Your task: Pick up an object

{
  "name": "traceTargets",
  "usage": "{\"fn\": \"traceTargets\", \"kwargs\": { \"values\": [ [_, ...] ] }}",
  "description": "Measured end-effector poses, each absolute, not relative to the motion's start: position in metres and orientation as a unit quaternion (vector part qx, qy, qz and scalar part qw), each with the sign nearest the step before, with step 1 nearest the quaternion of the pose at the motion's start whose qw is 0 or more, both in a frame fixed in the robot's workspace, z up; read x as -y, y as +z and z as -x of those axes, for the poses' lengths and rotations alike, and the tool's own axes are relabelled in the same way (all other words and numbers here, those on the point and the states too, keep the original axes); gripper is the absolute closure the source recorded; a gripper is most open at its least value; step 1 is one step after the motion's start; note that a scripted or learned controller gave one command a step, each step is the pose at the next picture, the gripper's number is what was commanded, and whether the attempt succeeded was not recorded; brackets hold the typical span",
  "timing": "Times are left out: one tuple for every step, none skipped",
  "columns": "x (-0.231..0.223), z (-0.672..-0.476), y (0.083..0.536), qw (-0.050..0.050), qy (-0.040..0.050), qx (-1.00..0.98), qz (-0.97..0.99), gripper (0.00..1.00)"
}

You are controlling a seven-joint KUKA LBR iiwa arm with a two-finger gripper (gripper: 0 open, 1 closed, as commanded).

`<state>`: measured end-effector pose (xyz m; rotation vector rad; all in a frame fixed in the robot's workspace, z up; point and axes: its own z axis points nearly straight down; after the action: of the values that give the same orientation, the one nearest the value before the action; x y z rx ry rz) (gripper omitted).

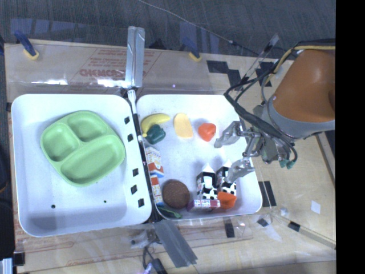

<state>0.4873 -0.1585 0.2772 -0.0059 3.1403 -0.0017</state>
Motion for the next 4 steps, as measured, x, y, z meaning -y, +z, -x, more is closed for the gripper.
{"fn": "traceTargets", "kwargs": {
  "values": [
    [0.140,-0.491,0.122,-0.003,0.0009,-0.999,-0.033,0.00],
    [0.104,-0.575,0.095,-0.001,0.0009,-0.997,-0.073,0.00],
    [0.118,-0.546,0.200,0.003,-0.0013,-0.956,0.294,0.00],
    [0.126,-0.487,0.124,0.000,0.0008,-0.908,0.419,0.00]
  ]
}}
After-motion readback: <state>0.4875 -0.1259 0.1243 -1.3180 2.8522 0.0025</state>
